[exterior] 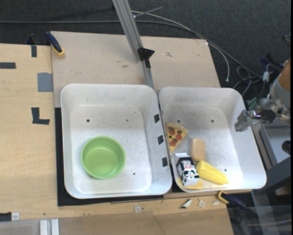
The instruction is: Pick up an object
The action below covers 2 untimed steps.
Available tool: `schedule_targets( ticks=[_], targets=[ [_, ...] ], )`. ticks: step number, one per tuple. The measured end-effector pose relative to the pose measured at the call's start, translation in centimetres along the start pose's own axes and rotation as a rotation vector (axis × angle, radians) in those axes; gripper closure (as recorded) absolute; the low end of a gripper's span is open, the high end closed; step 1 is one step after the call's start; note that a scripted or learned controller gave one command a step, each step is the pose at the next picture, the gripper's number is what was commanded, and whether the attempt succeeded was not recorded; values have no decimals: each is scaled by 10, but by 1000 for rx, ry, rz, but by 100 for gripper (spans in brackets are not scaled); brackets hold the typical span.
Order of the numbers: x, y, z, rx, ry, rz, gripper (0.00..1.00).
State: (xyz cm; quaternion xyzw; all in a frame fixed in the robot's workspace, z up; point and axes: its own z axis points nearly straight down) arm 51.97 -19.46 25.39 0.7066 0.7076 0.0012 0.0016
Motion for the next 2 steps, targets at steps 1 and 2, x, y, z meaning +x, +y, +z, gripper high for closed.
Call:
schedule_targets(
  ticks=[1,2],
  targets=[
    [53,5,-4,5,3,-5,100],
    [101,-6,-1,9,3,-4,100]
  ],
)
